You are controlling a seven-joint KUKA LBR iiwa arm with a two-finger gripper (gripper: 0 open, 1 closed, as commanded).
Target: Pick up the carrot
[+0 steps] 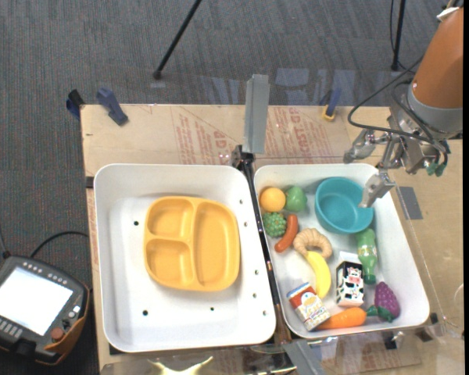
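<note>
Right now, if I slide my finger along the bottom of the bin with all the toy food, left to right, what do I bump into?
Small carton → carrot → purple grapes.

Robot lab: tripod legs (184, 30), pendant (31, 307).

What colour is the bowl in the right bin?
The bowl is teal, seen best in the camera view.
</note>
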